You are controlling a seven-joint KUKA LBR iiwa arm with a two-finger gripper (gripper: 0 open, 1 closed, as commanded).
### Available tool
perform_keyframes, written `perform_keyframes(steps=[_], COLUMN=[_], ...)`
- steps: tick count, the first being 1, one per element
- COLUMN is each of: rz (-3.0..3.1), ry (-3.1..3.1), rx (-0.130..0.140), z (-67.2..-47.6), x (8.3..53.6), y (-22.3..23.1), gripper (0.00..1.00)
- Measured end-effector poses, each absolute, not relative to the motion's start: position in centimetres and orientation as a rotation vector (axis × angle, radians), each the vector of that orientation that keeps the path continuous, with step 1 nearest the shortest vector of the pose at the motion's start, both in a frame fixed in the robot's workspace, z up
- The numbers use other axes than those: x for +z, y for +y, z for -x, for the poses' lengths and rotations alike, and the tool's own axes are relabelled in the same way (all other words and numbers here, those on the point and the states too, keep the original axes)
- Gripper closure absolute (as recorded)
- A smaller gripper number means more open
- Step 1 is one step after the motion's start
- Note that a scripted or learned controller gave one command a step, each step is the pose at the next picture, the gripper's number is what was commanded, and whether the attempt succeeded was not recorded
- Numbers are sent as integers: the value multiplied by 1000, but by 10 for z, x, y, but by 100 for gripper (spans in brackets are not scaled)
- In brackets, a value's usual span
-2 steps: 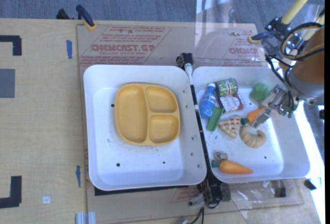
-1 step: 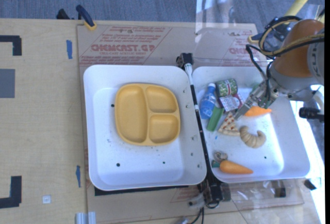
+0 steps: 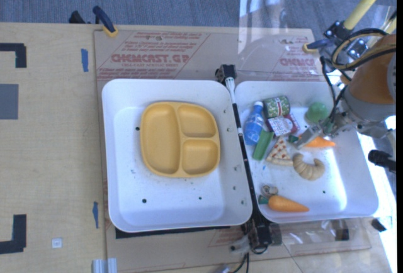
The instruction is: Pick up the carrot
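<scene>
A carrot (image 3: 289,204) with a greenish top lies near the front edge of the right bin (image 3: 352,199), pointing right. A second, smaller orange carrot-like piece (image 3: 323,143) lies at the bin's middle right. My gripper (image 3: 310,136) reaches in from the right and hangs low, directly at the left end of that small orange piece and well behind the front carrot. The wrist hides how the gripper meets the piece.
The right bin also holds a croissant (image 3: 310,167), a pizza slice (image 3: 279,151), a blue bottle (image 3: 254,124), a green can (image 3: 277,106), a red packet (image 3: 284,126) and a green ball (image 3: 317,111). A yellow divided plate (image 3: 179,138) sits in the left bin (image 3: 119,158).
</scene>
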State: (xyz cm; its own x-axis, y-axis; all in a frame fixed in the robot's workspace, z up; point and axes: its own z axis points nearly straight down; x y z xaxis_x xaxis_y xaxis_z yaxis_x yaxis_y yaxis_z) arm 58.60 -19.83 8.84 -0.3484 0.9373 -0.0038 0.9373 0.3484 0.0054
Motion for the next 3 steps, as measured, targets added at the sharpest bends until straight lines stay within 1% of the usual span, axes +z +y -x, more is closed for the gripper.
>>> perform_keyframes(steps=[1,2,3], rz=[-2096,-2088,-2283], ry=[2329,2322,2147], rx=[13,9,6], z=[-585,-587,-597], x=[89,101,177], y=[-204,-207,-181], gripper=[0,100,100])
